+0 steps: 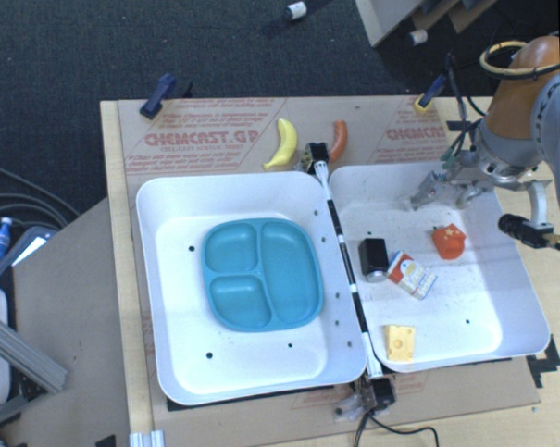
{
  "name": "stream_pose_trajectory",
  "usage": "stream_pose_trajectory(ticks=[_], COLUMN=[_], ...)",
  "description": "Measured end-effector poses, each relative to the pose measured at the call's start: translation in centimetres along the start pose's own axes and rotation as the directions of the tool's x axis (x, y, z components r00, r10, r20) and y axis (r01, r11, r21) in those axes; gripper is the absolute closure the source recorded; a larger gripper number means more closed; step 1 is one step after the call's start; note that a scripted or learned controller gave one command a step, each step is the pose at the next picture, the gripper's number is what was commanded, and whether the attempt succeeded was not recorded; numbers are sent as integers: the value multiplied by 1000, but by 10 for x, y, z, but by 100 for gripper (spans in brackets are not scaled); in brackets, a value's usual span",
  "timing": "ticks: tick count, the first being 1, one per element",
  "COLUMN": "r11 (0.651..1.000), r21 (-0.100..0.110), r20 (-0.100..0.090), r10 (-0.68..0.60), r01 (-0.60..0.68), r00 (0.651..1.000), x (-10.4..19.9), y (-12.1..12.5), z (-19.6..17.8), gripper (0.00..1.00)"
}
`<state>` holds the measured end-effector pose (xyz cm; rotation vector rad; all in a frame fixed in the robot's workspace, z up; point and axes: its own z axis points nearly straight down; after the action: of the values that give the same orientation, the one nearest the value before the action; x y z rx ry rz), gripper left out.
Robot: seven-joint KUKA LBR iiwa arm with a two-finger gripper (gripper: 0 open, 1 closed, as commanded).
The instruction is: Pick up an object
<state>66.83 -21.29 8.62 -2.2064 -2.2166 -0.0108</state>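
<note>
The gripper (438, 191) is seen spread open over the right bin (507, 328), nothing held between its fingers. A red object (448, 241) lies just below it, untouched.

We are looking down from one fixed camera above the bench (125, 271), slanting over both white bins (163, 297), far enough to be taking in surrounding dark floor (69, 51).

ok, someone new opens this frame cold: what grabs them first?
Probably the blue divided plate, alone in the left bin. Next, the arm's gripper hanging over the right bin's far end, above a red object, a black block, a small carton and a yellow cheese wedge.
</note>
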Motion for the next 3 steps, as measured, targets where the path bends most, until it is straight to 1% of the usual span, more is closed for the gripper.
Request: stream_pose_trajectory(ticks=[1,2,3], r11=[1000,1000,1000], r21=[-3,-7,-3], r20=[13,16,14], r10=[3,5,3], r01=[-3,-5,-3], r00=[1000,1000,1000], x=[48,22,58], y=[-1,-1,-1], z=[2,1,2], gripper=[0,0,0])
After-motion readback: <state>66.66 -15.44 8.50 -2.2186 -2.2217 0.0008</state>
